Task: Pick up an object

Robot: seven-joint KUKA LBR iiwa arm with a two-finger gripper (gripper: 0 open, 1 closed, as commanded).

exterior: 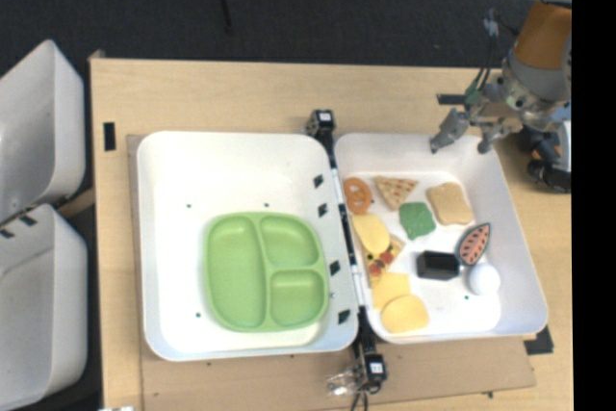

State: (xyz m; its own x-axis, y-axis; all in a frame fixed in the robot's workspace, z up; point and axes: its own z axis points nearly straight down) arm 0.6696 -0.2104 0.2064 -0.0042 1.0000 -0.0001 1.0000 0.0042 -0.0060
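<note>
The right bin (500, 207) carries ten small things, packed toward its middle and near side. Along the far row, left to right: one orange ring-shaped pretzel (357, 195), one pizza wedge (395, 191), and one tan slice of bread (449, 203). Just near of the pizza lies one green block (417, 220). At the bin's left side sits one yellow piece (370, 233) with one small red-and-yellow piece (387, 256) touching its near edge. To the right lie one black block (437, 265), one watermelon slice (473, 244) and one white egg (482, 280), the egg just near of the slice. Near the bin's near wall two yellow rounds (397, 301) overlap each other, which makes ten in all.

The far strip of this bin, along its far wall, is bare white floor, as is the near right corner.

The hand (466, 132) hangs over the far right rim of that bin, its two dark fingers spread apart and pinching nothing, well apart from the bread below it.

The left bin (164, 197) holds one green divided tray (265, 270) with three compartments, set toward its near right, with bare floor along the far and left sides. Both bins rest on the tan desk (221, 91), touching along their shared middle edge.
</note>
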